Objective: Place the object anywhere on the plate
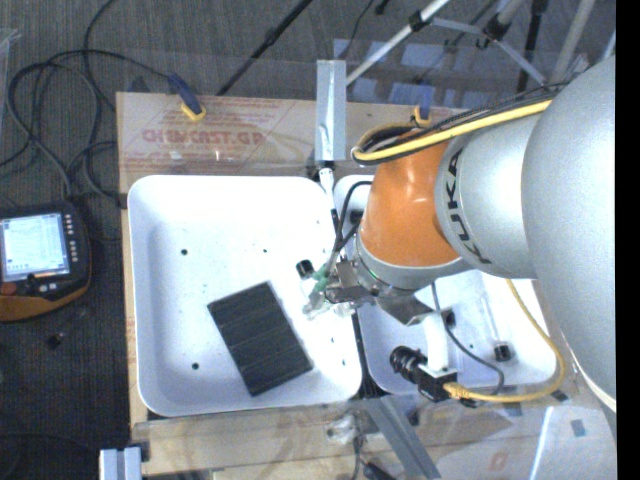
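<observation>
A dark carpeted floor with cables surrounds the tabletop point(230, 138) bearing two white bins. The grey arm point(520, 178) covers most of the right bin point(520, 368). The left bin point(170, 218) holds a dark rectangular plate point(260, 338), long axis running far-left to near-right. The end effector point(325, 293) hangs over the left bin's right edge, just right of the plate; whether it grips anything I cannot tell.

Left bin point(160, 268) is looking like smooth glossy white plastic w/ dark specks. Plate point(260, 338) in it is showing matt black, ribbed surface. Arm point(540, 188) is gleaming: smooth grey metal-look shell, glossy orange band point(405, 218). Bench board point(220, 143) is reading as bare wood.
</observation>
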Robot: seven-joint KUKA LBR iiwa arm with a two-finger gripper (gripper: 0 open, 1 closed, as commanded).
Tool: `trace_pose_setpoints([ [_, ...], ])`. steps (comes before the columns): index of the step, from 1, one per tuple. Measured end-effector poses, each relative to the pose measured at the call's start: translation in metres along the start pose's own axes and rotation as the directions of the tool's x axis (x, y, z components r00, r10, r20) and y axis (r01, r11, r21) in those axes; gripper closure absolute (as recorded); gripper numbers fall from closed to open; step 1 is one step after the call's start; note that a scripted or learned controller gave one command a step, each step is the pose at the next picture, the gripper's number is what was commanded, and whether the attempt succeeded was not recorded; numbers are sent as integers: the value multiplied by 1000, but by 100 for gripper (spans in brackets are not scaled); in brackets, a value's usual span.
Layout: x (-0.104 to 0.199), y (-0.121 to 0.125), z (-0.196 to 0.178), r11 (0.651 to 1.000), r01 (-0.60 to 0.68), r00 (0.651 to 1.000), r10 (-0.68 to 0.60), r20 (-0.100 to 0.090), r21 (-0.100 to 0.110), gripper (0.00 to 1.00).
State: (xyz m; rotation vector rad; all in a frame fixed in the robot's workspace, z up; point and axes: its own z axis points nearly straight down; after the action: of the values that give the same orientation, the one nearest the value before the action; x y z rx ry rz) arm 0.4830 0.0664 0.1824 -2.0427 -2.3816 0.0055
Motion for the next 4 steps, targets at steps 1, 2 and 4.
trace_pose_setpoints([
  [1, 0, 0, 0, 1000, 0, 1000, 0, 0, 0, 0],
  [2, 73, 21, -14, 996, -85, 996, 85, 1, -1, 0],
  [4, 139, 32, 89, 930, -366, 931, 366, -5, -33, 0],
])
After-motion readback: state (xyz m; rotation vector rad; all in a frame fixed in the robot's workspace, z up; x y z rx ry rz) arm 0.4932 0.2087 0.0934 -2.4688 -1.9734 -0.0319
